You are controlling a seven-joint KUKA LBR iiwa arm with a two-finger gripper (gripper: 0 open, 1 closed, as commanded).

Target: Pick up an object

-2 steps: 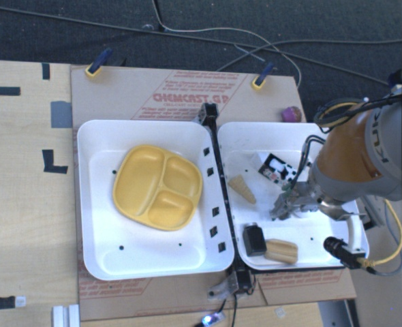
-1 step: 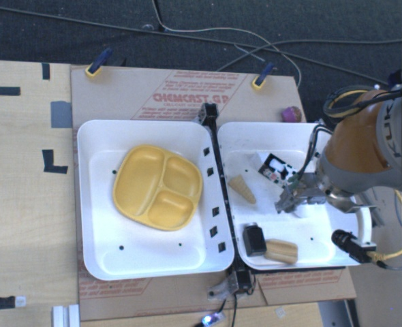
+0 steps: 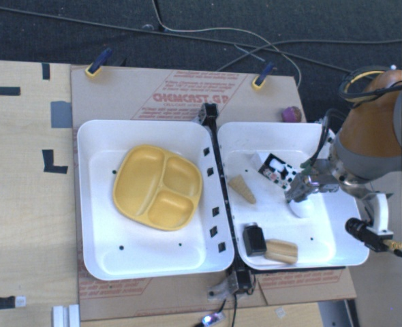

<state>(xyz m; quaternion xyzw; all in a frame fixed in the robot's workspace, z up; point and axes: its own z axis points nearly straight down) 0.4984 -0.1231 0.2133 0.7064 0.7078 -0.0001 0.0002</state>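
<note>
The arm reaches in from the right, and my gripper (image 3: 298, 193) hangs low over the middle of the right bin (image 3: 323, 247). Just below it lies a small white object (image 3: 300, 208), hard to tell from the bin floor. A black-and-white patterned box (image 3: 276, 169) lies just left of the gripper, close to it. Further left rests a tan cone-shaped piece (image 3: 242, 189). Near the bin's front edge a black block (image 3: 254, 239) sits beside a tan wooden cylinder (image 3: 281, 251). I see nothing held.
The left bin (image 3: 95, 247) holds a yellow divided plate (image 3: 158, 187). A black divider (image 3: 219, 189) runs between the bins. A small purple object (image 3: 291, 114) lies on the cardboard behind the right bin. Two clamps (image 3: 99, 61) (image 3: 262, 75) hold the cardboard's far edge; cables cross the dark floor.
</note>
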